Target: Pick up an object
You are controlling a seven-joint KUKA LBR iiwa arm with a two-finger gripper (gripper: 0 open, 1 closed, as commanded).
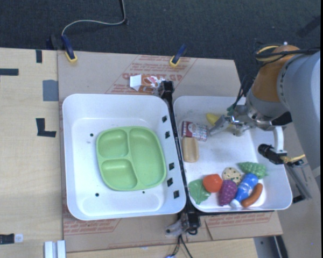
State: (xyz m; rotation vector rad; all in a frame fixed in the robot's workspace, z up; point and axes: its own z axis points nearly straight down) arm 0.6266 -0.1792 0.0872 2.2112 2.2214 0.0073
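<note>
Two bins (75, 144), fingers (218, 126) near a red can (194, 130) and yellow piece (212, 117), grip state unclear.

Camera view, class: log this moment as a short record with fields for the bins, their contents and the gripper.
left bin: holds a green divided plate
right bin: toy food
near its divider: small red-and-white can, tan bread roll
front corner: tomato, cookie, purple grapes, blue bottle, sausage
gripper: low over the right bin, beside the can
yellow piece: partly hidden behind the gripper
</note>
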